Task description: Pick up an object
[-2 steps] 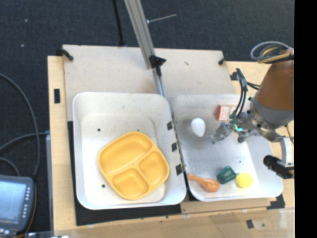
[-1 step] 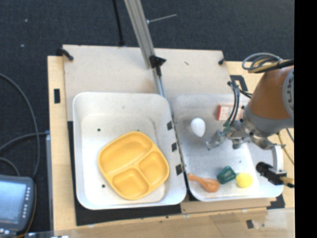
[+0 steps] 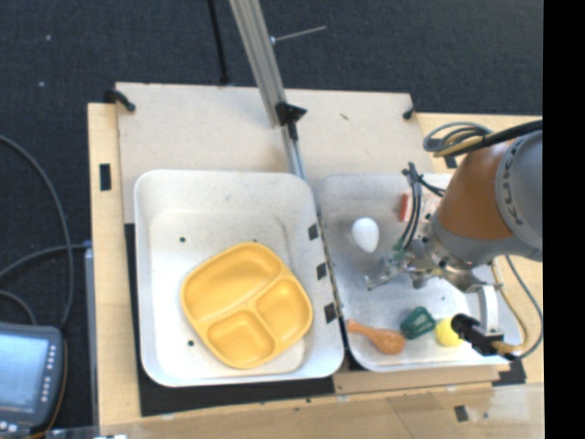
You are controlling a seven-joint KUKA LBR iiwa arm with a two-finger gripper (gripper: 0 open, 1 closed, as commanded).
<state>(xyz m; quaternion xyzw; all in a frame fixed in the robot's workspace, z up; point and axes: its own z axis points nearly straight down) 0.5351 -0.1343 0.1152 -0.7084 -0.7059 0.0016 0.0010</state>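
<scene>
We found the end effector [image 3: 377, 280] low in the right bin [image 3: 340, 199], its state beyond telling, with the white egg [image 3: 366, 234] just beside it, so we judged centring squarely over the egg before closing the wisest course.

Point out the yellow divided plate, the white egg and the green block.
yellow divided plate [image 3: 247, 305]: camera view, ridge where its compartments meet.
white egg [image 3: 366, 234]: camera view, middle of its shell.
green block [image 3: 417, 322]: camera view, centre of its top face.
</scene>
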